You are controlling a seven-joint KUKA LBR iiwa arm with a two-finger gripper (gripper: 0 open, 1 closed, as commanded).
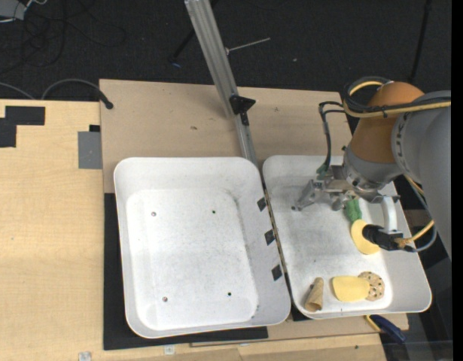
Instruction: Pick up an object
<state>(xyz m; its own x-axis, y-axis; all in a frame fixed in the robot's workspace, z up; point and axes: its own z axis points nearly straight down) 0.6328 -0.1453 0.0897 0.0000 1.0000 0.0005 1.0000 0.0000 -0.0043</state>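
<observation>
A: so the gripper (321, 194) sits low in the upper part of the right bin (306, 239), fingers spread wide, nothing between them.

B: yep, and 1 green piece (354, 208) plus a yellow one (364, 238) lie just right of it. 3 more along the bottom: cone (315, 295), yellow slab (349, 288), cookie (373, 284). Left bin (133, 201) is center frame.

even overhead light, soft shadows, dark background, slightly grainy.
</observation>
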